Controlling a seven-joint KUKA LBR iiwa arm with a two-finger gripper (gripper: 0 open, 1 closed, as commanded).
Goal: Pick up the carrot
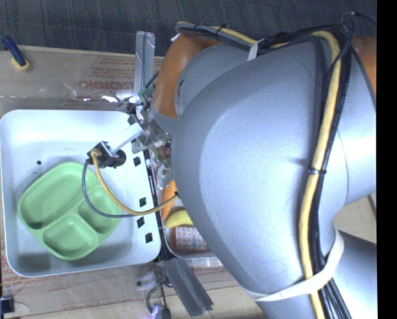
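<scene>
The arm's big grey body [265, 151] leans over the bench and hides most of the right bin [175, 248], and the claw [160, 153] is tucked under it near the wall between the bins, so I cannot tell how it stands. Just below the claw a small orange sliver [170, 191], probably the carrot, peeks out; too little shows to judge its direction. Left of the claw, a green divided tray [59, 214] lies in the left bin [26, 128].
</scene>
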